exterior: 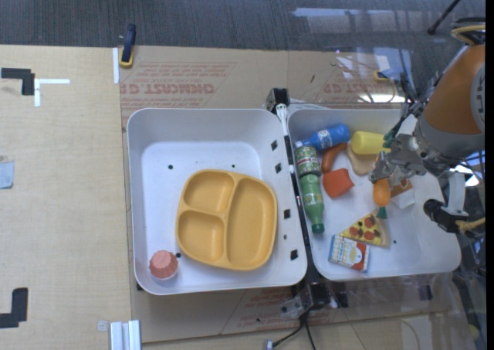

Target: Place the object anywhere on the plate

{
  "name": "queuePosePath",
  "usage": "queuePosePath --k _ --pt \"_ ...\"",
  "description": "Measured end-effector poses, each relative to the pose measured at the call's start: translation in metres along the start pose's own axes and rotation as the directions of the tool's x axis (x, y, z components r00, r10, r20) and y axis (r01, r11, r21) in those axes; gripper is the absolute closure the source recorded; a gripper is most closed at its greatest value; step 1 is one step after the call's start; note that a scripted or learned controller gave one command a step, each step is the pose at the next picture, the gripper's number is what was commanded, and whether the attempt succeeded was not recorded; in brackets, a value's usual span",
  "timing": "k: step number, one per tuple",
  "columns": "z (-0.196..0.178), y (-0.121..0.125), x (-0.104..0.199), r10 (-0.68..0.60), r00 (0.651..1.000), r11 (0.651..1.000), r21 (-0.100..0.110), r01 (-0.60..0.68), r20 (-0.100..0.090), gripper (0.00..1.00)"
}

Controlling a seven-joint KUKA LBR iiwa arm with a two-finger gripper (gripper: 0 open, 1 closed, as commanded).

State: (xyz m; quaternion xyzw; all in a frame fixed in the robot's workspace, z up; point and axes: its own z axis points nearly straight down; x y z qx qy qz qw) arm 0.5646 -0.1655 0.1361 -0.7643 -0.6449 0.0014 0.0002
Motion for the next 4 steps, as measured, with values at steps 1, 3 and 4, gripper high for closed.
queuePosePath --k 1,3,4 --pt "-0.12 -0.011 0.12 -0.118 0.993 0.993 -0.001 0.118 0.0 1.0" --pt "-0.087 -0.071 0.242 0.192 0.981 0.981 0.002 -0.192 0.003 1.0" --pt "-0.088 -0.071 0.242 0.191 0.982 0.982 0.001 -0.191 0.003 0.0"
